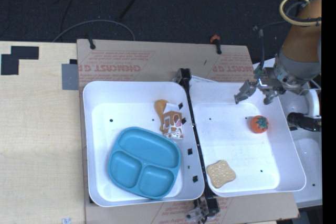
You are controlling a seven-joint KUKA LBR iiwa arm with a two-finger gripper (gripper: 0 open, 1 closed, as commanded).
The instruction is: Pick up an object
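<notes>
Even overhead light, soft shadows, white bins [100,113] bright, image slightly soft.

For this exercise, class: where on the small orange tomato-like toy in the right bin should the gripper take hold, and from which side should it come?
Grip the orange toy across its round middle, coming straight down from above. It sits apart from the right bin walls and the toast piece, so fingers probably fit on both sides. The gripper is just up-view of it.

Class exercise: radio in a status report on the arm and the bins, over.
Gripper open, holding nothing, above right bin. Tomato toy just below it, untouched. Toast piece at near edge. Nothing between gripper and tomato toy.
</notes>
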